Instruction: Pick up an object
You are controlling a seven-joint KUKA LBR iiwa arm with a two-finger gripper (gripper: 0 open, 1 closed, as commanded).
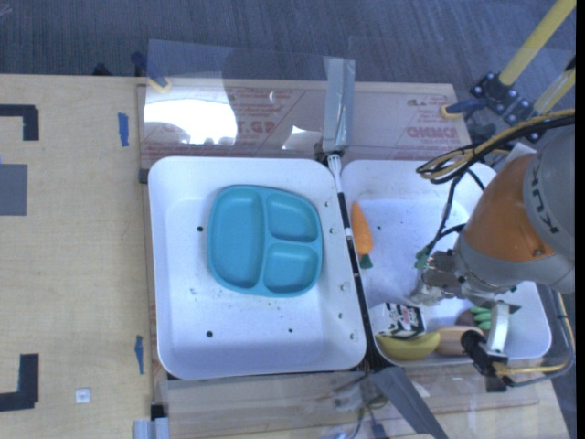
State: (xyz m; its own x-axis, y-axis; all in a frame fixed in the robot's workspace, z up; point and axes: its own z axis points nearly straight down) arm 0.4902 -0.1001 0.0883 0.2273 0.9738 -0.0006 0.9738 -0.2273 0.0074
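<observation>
Bins point(174, 273): white plastic, smooth, slight gloss. Divided plate point(265, 240): teal plastic, matt. Bench point(64, 245): pale wood, matt. Banana point(409, 344): glossy.

two white bins point(174, 273), one blue plate point(265, 240), one carrot point(362, 231), one banana point(409, 344)

the arm point(539, 208), at the right of the frame, is grey with a broad orange band. black and yellow cables loop over its top. lower down sits a grey metal wrist block, and a white-and-black piece at the lower right.
</observation>
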